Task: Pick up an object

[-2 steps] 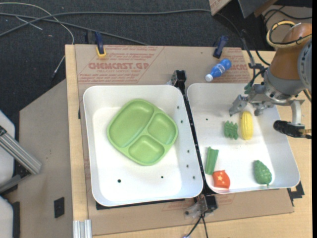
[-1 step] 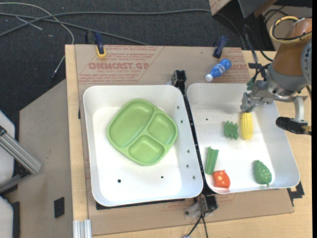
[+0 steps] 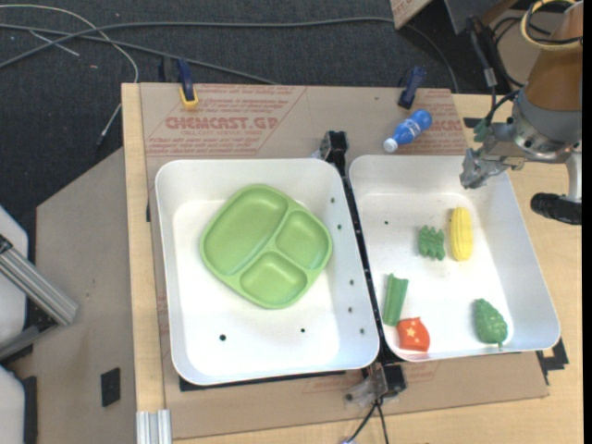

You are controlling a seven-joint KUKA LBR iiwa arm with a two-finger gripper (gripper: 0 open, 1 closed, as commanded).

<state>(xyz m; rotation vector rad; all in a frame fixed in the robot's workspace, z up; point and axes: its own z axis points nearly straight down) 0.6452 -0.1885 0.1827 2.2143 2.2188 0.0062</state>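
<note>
Corn cob [image 3: 460,233], small yellow toy, lies just below the pincer [image 3: 474,175] in the right bin [image 3: 536,285], probably light, hard and slick plastic, best pinched across its narrow middle; pincer carries nothing, and its opening cannot be judged.

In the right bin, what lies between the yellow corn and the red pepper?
In the camera view, bare white bin floor separates the corn from the red pepper. The small green leafy piece and green stalk sit left of that line.
</note>
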